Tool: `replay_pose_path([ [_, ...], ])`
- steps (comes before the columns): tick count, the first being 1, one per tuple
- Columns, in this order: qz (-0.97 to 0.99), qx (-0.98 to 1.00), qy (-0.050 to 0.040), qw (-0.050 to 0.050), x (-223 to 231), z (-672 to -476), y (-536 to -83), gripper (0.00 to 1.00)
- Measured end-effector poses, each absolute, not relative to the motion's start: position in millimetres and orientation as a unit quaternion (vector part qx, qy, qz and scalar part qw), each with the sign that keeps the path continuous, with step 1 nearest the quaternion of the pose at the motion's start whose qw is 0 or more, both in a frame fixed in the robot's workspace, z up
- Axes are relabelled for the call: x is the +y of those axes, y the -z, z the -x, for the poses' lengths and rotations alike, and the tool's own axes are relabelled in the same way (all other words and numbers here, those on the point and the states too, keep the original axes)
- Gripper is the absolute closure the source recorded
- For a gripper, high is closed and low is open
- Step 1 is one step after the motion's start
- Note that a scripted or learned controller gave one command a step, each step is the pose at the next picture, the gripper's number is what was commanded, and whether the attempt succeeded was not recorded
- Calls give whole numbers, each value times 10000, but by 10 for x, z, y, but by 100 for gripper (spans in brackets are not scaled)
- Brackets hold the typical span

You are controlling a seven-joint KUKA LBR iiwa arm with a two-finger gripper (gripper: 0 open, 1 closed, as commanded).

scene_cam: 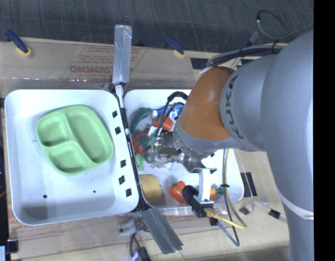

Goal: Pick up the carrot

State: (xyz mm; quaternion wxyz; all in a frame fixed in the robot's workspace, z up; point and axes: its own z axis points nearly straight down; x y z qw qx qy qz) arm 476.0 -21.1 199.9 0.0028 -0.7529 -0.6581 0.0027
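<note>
Carrot (178, 190) lies near the right bin's (235, 192) front wall, beside a tan roll (150, 188). Judged light, rigid, smooth toy; grip across its thick middle. Gripper (156, 150) sits low among clutter behind it; its opening cannot be determined.

The arm (222, 113) hangs over the right bin (238, 186), covering much of its crowded middle, while the left bin (20, 145) lies open from above apart from the green divided plate (75, 139) at its middle.
</note>
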Motion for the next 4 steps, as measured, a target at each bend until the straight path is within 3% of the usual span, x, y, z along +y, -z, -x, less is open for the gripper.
replay_pose_path([
  [1, 7386, -6741, -6, 4, -582, -5679, -2837, 100],
  [2, 7381, -6747, -11, 11, -574, -5677, -2831, 0],
  [3, 7011, -7131, -25, 28, -456, -4945, -1896, 0],
  [4, 6688, -7434, -11, 13, -619, -5628, -1910, 0],
])
